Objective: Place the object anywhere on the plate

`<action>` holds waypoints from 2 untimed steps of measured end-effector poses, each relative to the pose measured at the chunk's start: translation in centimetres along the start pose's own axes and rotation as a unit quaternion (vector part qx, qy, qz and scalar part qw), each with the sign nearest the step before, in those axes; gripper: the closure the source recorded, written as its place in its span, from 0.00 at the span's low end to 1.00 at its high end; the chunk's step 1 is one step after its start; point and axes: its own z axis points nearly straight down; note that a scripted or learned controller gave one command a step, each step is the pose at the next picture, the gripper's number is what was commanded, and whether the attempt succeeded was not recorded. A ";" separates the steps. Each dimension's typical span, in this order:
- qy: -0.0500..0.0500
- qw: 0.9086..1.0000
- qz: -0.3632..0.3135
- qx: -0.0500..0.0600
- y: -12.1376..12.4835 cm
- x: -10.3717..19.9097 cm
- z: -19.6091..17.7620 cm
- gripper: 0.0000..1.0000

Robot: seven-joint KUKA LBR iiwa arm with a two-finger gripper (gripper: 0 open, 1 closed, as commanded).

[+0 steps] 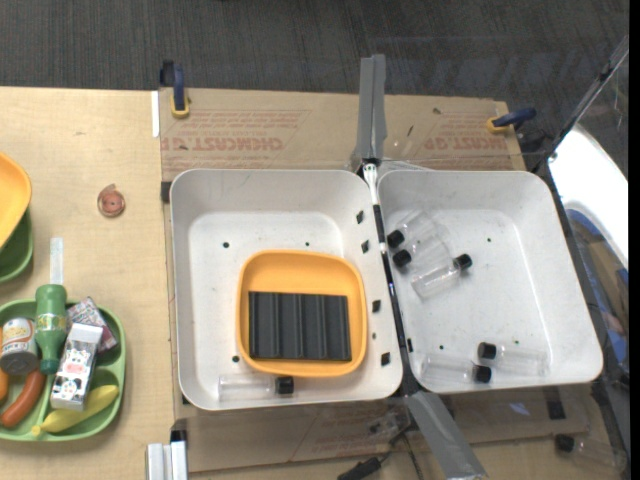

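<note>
A yellow-orange square plate [300, 267] lies in the left bin [200, 218], towards its front. A black ridged rectangular block [299, 326] rests flat on the plate and covers most of its middle. A clear vial with a black cap [257, 388] lies on the bin floor just in front of the plate. In the right bin [540, 268], several more clear black-capped vials lie scattered: two near the left wall [415, 236], one beside them [441, 272], and two at the front [512, 356].
A green tray of toy food and bottles [60, 373] and an orange bowl [10, 208] sit on the wooden bench at far left. A small pink item [111, 201] lies near them. Cardboard [260, 138] clamped behind the bins.
</note>
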 end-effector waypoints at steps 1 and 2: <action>-0.002 1.000 0.001 0.001 0.0 -0.2 -0.9 1.00; -0.002 1.000 0.001 0.001 0.0 -0.2 -0.9 0.00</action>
